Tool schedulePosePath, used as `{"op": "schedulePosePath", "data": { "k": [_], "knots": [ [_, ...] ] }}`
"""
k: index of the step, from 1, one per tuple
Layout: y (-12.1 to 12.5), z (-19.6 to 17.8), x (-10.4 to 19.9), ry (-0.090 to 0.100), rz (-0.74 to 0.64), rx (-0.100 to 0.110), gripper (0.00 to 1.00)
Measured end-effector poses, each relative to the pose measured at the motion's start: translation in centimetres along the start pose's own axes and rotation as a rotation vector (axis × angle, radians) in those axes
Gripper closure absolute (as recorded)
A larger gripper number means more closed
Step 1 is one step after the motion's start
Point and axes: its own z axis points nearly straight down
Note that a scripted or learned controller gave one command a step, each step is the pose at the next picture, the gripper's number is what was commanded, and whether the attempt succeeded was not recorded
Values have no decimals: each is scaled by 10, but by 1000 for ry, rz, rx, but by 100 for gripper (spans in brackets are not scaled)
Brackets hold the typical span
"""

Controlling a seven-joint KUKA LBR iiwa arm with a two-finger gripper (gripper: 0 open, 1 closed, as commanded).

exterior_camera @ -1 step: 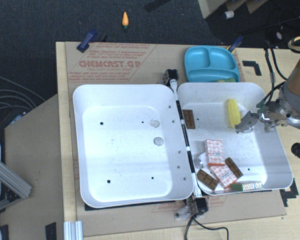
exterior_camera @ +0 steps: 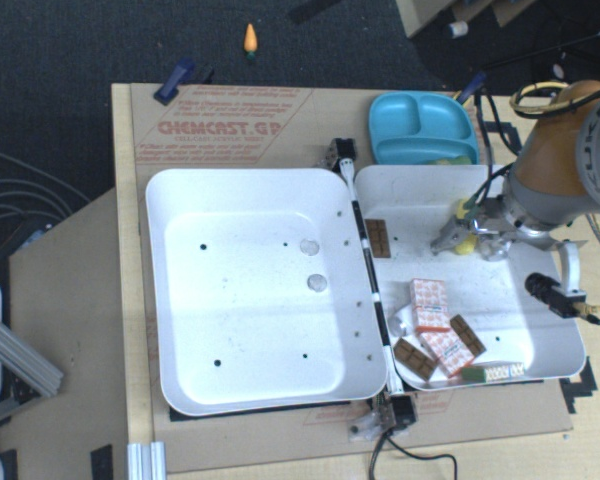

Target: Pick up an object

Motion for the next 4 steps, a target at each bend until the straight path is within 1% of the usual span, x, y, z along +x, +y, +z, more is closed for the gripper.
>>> {"op": "schedulePosePath", "data": {
  "k": [1,2,3,4],
  "knots": [
    [-1,-8,0,0,1,2,100],
    [-1,-8,0,0,1,2,0],
    [47,6,-9,16,3,31,0],
    [50,-7,-13,1,1,15,100]
  ]
}}
